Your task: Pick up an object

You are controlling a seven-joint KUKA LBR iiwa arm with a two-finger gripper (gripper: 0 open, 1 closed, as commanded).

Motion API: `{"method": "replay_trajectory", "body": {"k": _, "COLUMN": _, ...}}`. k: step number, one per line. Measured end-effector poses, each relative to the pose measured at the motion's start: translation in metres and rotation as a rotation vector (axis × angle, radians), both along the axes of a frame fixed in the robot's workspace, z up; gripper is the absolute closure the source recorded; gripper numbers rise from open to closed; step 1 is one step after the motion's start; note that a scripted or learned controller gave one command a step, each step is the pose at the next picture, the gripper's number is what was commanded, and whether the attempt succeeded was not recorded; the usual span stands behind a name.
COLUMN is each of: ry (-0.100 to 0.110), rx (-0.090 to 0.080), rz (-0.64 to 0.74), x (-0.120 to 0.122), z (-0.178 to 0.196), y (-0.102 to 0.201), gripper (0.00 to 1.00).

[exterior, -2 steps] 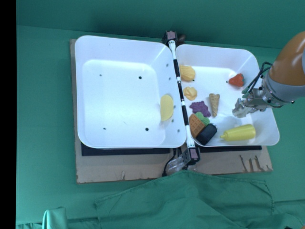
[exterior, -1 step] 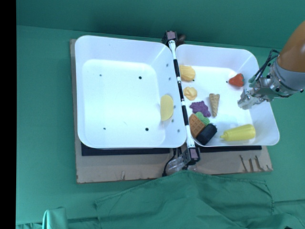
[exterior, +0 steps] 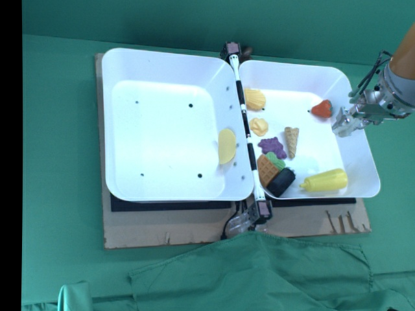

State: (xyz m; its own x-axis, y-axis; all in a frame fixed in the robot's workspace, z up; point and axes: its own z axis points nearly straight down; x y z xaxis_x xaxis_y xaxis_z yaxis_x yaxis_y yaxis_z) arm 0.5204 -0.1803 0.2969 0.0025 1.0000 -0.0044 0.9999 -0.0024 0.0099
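Note:
My gripper (exterior: 343, 124) hangs over the right side of the right bin (exterior: 363, 151), just right of a red strawberry (exterior: 321, 109). Further left in that bin lie a yellow ridged piece (exterior: 255, 99), a small yellow piece (exterior: 259, 127), purple grapes (exterior: 272, 147) and an ice cream cone (exterior: 292, 141). Near its front are an orange waffle piece (exterior: 264, 169), a black piece (exterior: 281, 182) and a long yellow piece (exterior: 324, 181). A pale yellow slice (exterior: 227, 146) leans on the right wall of the left bin (exterior: 130, 70).
Both bins rest on a cardboard sheet (exterior: 168, 229) on the green bench. A black-and-white bar (exterior: 243, 115) runs between the bins. Crumpled green cloth (exterior: 259, 274) lies at the front.

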Motion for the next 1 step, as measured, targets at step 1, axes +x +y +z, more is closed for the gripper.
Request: {"method": "replay_trajectory", "body": {"k": 1, "ry": -0.002, "rx": -0.001, "rz": -0.001, "x": -0.0079, "z": 0.0534, "y": -0.0061, "gripper": 1.0}}
